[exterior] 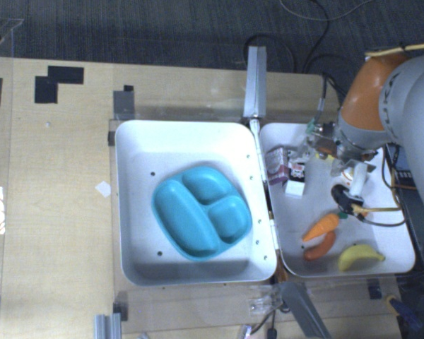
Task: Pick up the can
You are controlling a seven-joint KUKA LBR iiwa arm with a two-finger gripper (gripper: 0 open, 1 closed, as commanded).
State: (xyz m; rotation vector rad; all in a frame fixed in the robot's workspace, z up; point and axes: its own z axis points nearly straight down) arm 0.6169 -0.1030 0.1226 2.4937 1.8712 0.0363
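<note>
Two white bins [127,210], one can [275,162]

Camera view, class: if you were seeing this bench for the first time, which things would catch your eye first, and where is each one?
The bright blue divided tray lying in the left bin stands out most. Next comes the grey arm with its orange band, reaching in over the right bin from the right. Near that bin's front edge lie a carrot and a yellow banana.
</note>
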